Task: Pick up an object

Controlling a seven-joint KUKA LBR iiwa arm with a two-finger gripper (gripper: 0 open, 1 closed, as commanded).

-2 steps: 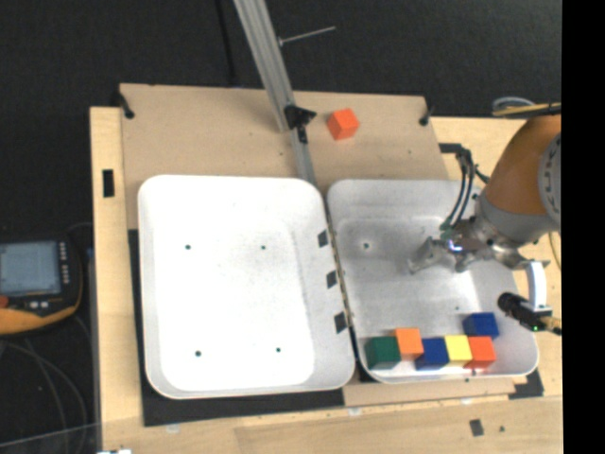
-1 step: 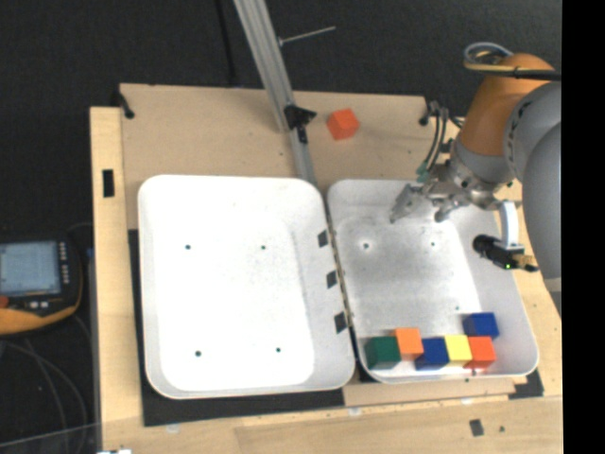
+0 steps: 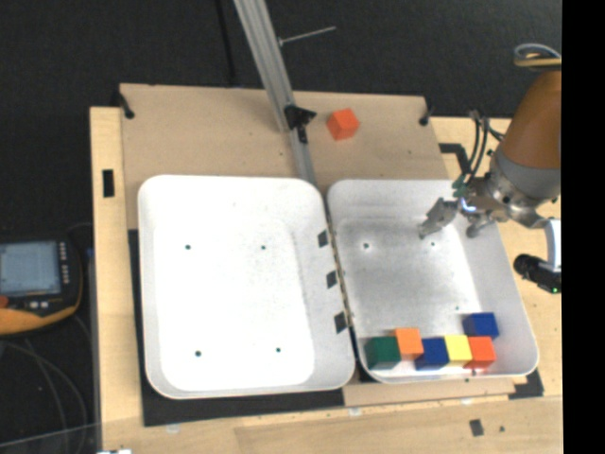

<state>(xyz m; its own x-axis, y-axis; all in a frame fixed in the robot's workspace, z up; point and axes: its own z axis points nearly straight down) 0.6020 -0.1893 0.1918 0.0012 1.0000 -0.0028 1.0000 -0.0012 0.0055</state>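
Blocks (image 3: 435, 346): small, stiff, likely light cubes, packed touching along the right bin's (image 3: 378, 206) front edge
Hold: opposite flat faces; the blue block (image 3: 481, 324) at the front right corner looks freest
Hand (image 3: 454, 214): spread wide, holding nothing, near the bin's back right corner

The arm (image 3: 534, 130) runs off the right edge past its orange band. The claw (image 3: 454, 218) looks blurred, its fingers too indistinct to read.
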